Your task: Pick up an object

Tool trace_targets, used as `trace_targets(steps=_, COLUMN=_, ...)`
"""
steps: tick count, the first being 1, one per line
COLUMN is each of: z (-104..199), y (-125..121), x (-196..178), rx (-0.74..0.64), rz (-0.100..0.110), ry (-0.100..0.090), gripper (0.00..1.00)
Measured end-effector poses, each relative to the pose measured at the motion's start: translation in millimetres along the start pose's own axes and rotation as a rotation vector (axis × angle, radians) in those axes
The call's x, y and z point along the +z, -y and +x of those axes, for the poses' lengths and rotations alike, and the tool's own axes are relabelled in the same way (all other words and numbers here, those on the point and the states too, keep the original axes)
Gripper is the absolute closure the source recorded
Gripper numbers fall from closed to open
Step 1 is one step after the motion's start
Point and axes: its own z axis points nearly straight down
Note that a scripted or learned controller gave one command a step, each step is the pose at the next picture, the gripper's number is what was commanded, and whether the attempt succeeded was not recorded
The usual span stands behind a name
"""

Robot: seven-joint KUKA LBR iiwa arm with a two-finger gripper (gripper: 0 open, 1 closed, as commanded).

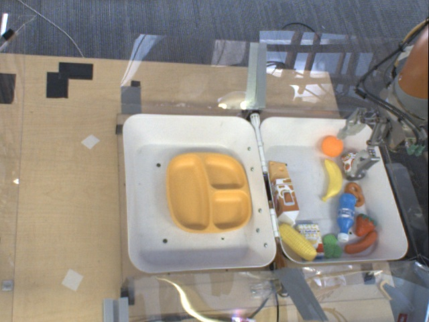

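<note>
- Toys crowd the right bin [389, 247]: orange ball [331, 146], banana [332, 179], blue bottle [346, 212], corn [297, 240], brown box [283, 190].
- Gripper [358, 163] hangs at the bin's upper right, just beside the ball; whether its jaws are open, I cannot tell.
- Yellow tray [206, 192] sits in the left bin [141, 200].

Light wood table [60, 180] w/ black tape patches [67, 78] at upper left. Two white bins side by side: left bin [144, 247] holds a yellow divided tray [208, 192]. Grey carpet [167, 9] beyond.
</note>
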Motion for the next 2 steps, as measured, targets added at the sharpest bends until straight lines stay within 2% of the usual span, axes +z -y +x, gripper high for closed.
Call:
trace_targets(steps=1, z=8, y=-7, x=109, rx=0.206, rz=-0.002, ry=-0.008, gripper=0.00)
trace_targets(steps=2, z=-20, y=37, x=106, rx=0.385, rz=0.001, ry=0.002, gripper=0.00)
